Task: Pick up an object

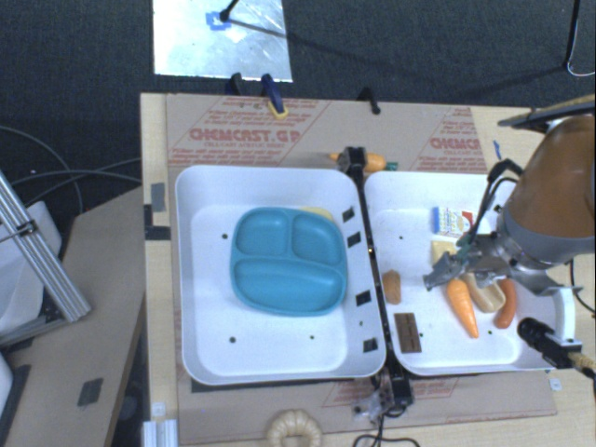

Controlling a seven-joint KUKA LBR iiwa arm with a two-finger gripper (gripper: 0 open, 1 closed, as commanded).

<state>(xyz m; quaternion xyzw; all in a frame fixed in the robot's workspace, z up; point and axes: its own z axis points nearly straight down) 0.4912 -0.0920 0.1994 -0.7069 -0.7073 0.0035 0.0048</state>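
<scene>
While the arm (549,194) hangs over the right bin (410,222), I have the claw (453,270) low among a cluster of toy food, right at the top end of the carrot (463,307). From this slanted view I cannot tell how far the claw is open, or whether anything is in it (the wrist covers too much of it).

Beside the carrot lie a pale piece (484,293) and a sausage (507,304), all nearly touching. A cheese wedge (441,249) and a small printed box (450,220) sit just above; a brown roll (392,287) and a dark brown bar (407,332) lie apart, nearer the divider. The blue divided plate (288,260) rests in the left bin (205,250).

My pick would be the carrot. To do it well, I'd straddle its thick end across the short width, not lengthwise, come straight down, and close without nudging the neighbours. The crowding is the risk: a finger could land on the pale piece and squeeze the carrot out sideways.
</scene>
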